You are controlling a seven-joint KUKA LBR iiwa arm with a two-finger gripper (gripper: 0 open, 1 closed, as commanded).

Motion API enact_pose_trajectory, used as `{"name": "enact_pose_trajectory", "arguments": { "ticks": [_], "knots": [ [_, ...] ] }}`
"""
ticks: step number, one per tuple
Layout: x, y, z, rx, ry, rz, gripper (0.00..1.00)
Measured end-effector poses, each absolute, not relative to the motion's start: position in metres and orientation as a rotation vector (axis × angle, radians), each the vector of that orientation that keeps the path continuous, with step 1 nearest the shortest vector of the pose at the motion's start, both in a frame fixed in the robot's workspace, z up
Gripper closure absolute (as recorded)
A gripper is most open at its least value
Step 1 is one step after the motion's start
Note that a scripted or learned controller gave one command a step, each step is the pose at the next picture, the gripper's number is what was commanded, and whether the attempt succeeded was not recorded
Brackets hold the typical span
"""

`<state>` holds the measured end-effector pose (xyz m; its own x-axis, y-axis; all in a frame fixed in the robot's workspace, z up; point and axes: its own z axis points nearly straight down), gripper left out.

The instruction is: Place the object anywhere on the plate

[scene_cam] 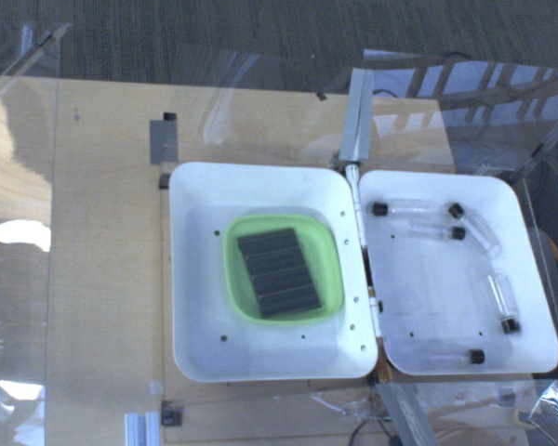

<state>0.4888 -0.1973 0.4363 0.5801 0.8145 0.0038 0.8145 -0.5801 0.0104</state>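
Tubes of clear plastic with black caps (417, 221) lie scattered in the right shallow white bin (530, 249): two near its upper edge, one angled beside them, one along the right side (500, 299) and one low near the front wall (451, 352). In the left white bin (191, 277) sits the square lime-green plate (234, 249), and a dark ribbed rectangular block (279, 272) already lies on it, slightly turned and covering most of the plate's floor. We judge that block to be the object placed, though a tube could be meant instead. We cannot tell the gripper's opening or whether it has hold of anything.

Risks as we judge them: the tubes are round and transparent, so a program may misjudge their outline and close on air, or a tube may roll away from the fingers. Any tube brought over has little bare green left to land on; set on the ribbed block it could roll off into the bin. The pale wooden table (93, 249) around the bins offers no catch
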Motion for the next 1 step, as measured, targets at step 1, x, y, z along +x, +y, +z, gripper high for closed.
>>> {"name": "enact_pose_trajectory", "arguments": {
  "ticks": [1],
  "knots": [
    [0.4891,-0.1967,0.436,2.853,1.3,0.014,0.0]
  ]
}}
